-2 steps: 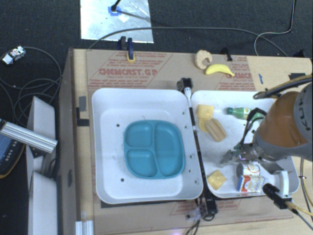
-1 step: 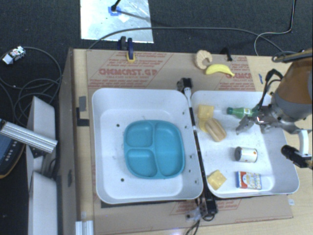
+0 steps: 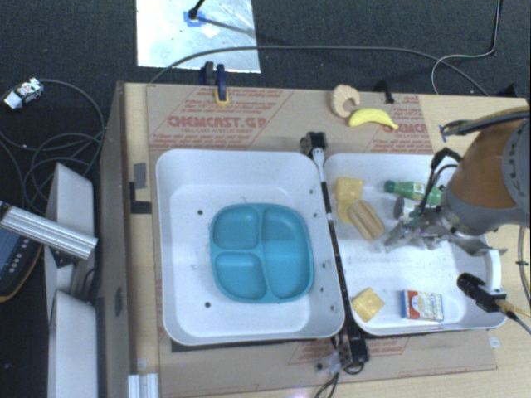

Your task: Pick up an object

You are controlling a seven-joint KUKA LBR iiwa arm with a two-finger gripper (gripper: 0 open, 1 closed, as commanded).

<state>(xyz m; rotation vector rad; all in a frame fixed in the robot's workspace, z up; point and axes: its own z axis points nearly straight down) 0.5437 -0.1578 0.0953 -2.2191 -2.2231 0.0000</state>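
Note:
The right bin (image 3: 473,317) holds several objects. A pale yellow block (image 3: 348,191) lies at its upper left, with a tan ridged bread-like piece (image 3: 366,219) just below it. A green bottle (image 3: 412,190) lies near the far wall. A yellow wedge (image 3: 367,303) and a small blue and white box (image 3: 424,305) sit near the front wall. My gripper (image 3: 401,229) is low in the bin's middle, just right of the tan piece and below the green bottle. Nothing is visibly held.
The left bin (image 3: 187,181) bears a blue divided plate (image 3: 260,251). A banana (image 3: 372,118) and a tan ring-shaped piece (image 3: 344,99) lie on the cardboard behind the right bin. The arm (image 3: 489,181) covers the bin's right side.

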